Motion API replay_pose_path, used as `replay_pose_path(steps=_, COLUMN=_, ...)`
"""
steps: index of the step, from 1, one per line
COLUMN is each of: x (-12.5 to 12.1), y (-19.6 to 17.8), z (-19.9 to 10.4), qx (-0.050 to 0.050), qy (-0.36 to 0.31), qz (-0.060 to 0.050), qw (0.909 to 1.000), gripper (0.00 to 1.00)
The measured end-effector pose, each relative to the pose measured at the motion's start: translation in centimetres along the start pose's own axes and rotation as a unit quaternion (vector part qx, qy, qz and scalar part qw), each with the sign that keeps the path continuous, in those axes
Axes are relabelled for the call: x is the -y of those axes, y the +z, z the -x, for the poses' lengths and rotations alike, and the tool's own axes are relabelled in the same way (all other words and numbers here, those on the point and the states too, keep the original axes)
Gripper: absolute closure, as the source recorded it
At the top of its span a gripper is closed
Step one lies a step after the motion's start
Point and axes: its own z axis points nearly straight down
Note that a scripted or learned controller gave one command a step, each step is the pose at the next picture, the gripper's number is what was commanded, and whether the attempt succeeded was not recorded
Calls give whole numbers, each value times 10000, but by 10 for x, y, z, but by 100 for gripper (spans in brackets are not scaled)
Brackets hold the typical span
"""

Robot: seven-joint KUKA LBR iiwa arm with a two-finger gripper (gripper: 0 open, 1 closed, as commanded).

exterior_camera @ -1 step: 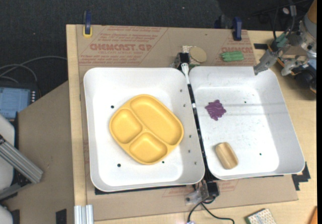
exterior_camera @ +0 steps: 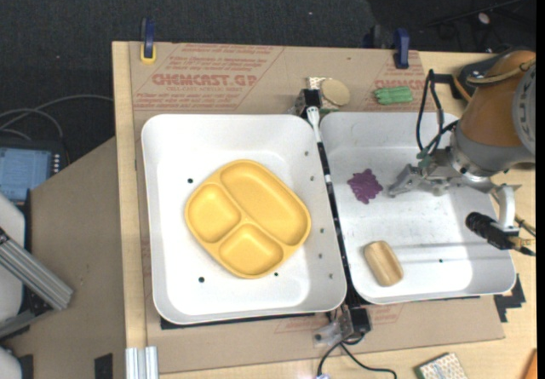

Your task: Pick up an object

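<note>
Dark carpet surrounds a wooden counter (exterior_camera: pixel 255 71) whose brown board carries two shallow white bins side by side. On the left bin (exterior_camera: pixel 170 156) lies a yellow divided plate (exterior_camera: pixel 247 217), near the middle. The right bin (exterior_camera: pixel 443 275) holds a small purple object (exterior_camera: pixel 366 185) near its left wall and a tan cylindrical block (exterior_camera: pixel 383 263) toward its near edge, well apart from the purple one. A green item (exterior_camera: pixel 393 96) and a round tan piece (exterior_camera: pixel 335 93) sit on the board behind the bins.

At the right bin, the end effector (exterior_camera: pixel 417 178) hangs just to the right of the purple object, its metal parts reaching leftward toward it; nothing shows between its fingers, and whether they are spread or closed I cannot tell.

Judging by position, the step in hand is the approach to a grasp, most likely on the purple object, which is the nearer of the two. To do it well, the arm should centre over the object before descending, so both fingers straddle it instead of nudging it against the bin wall.

The purple object is irregular with no clear long axis. The tan block's long axis runs from upper left to lower right, so a grasp there should close across that axis.
</note>
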Motion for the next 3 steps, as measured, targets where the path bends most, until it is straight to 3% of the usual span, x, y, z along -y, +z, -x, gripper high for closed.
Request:
replay_pose_path(steps=1, x=-67, y=-8, z=-47, qx=5, qy=-42, qz=65, qw=10000, gripper=0)
replay_pose_path(steps=2, x=33, y=-5, z=-93, qx=-11, qy=-11, qz=-9, qw=10000, gripper=0)
replay_pose_path(steps=3, x=29, y=-17, z=-90, qx=16, qy=-1, qz=52, qw=10000, gripper=100)
